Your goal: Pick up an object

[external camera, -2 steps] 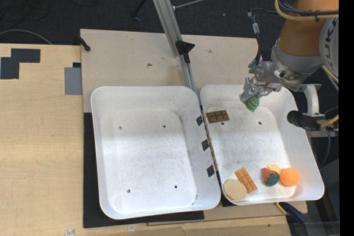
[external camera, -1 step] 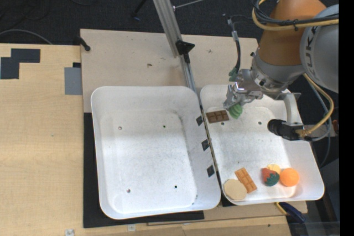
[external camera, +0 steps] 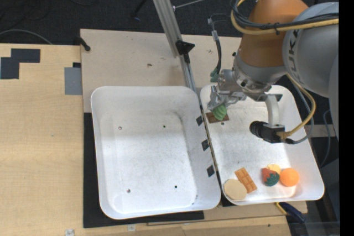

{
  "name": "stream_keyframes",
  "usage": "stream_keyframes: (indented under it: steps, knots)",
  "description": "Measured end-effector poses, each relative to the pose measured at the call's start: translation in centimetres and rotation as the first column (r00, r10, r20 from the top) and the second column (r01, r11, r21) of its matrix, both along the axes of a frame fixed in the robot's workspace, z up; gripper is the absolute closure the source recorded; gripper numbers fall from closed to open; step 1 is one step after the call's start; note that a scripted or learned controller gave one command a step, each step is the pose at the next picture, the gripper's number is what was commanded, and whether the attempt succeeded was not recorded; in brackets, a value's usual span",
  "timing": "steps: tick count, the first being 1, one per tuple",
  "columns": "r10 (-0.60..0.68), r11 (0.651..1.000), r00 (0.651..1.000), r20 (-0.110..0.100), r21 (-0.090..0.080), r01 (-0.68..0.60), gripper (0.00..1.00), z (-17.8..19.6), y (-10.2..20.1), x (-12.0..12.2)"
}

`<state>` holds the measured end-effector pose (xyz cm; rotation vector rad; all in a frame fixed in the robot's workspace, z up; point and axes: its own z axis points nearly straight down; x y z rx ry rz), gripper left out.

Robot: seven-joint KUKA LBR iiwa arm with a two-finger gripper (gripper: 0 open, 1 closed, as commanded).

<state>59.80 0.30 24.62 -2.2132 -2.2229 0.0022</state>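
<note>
Grey arm [external camera: 315,47] with a rounded orange band [external camera: 271,30], yellow and black cables looped around it.

one fixed camera above the bench [external camera: 38,119], slanted down over both white bins [external camera: 105,119], moderately near

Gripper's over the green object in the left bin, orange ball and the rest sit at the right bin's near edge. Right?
Not quite. The camera view shows the gripper over the green object in the right bin, not the left. The orange ball does sit at that bin's near edge.
</note>
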Motion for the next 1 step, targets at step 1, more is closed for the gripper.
stream_keyframes:
  steps: [1]
  knots:
    - [0.000, 1.000, 1.000, 0.001, 0.000, 0.000, 1.00, 0.47, 4.88, -0.55]
